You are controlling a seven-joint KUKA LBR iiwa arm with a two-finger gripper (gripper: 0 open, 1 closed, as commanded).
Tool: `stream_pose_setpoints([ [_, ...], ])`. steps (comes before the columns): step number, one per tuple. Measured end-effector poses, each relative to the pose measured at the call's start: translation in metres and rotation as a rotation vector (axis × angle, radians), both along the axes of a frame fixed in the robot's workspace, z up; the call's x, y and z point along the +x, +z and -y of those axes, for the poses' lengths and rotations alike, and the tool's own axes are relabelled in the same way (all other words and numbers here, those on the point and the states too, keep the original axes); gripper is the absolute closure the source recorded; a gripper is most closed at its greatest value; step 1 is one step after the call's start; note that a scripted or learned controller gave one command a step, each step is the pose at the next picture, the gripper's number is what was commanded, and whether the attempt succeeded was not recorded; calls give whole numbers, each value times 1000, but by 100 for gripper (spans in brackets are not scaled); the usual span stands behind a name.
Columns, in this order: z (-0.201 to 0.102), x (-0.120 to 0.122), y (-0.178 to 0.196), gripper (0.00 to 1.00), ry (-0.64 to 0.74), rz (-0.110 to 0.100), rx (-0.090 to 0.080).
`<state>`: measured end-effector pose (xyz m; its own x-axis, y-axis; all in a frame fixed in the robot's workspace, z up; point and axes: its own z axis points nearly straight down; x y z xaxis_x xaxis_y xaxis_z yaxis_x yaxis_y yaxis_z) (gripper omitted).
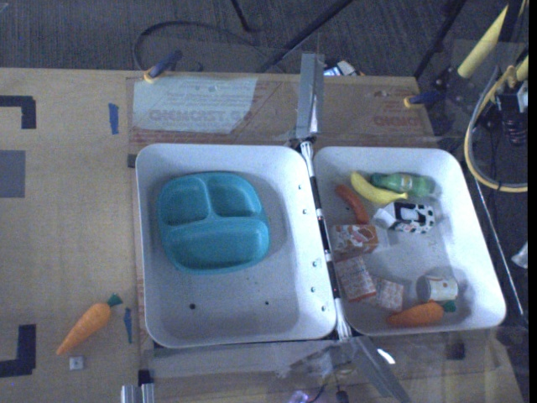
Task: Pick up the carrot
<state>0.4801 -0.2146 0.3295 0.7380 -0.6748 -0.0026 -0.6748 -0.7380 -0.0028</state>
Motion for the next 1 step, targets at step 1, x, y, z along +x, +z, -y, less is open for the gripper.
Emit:
stream_pose_setpoints([
  [1, -44, 40, 106, 0, -122, 1, -1],
])
